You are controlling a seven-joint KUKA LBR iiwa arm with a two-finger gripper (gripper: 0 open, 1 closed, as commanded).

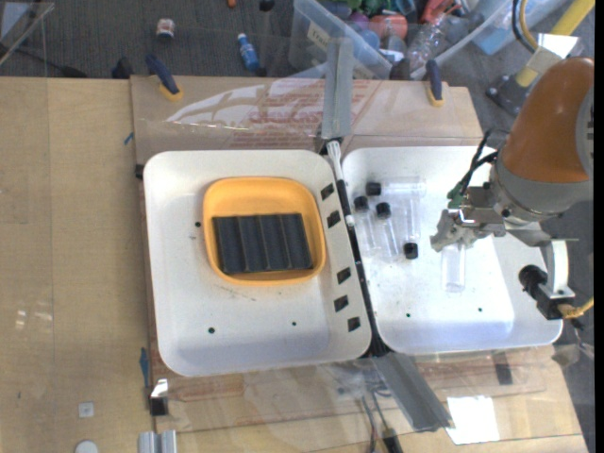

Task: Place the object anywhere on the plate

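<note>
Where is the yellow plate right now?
The yellow plate sits in the left white bin, with a dark ridged block lying on it, across the divider from the gripper.

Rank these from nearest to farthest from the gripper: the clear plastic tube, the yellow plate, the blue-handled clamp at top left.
1. Clear plastic tube, right bin, just below the gripper.
2. Yellow plate, left bin.
3. Blue-handled clamp, far top left, behind the bins.

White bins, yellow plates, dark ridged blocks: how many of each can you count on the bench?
White bins: 2
Yellow plate: 1
Dark ridged block: 1
Total: 4
</note>
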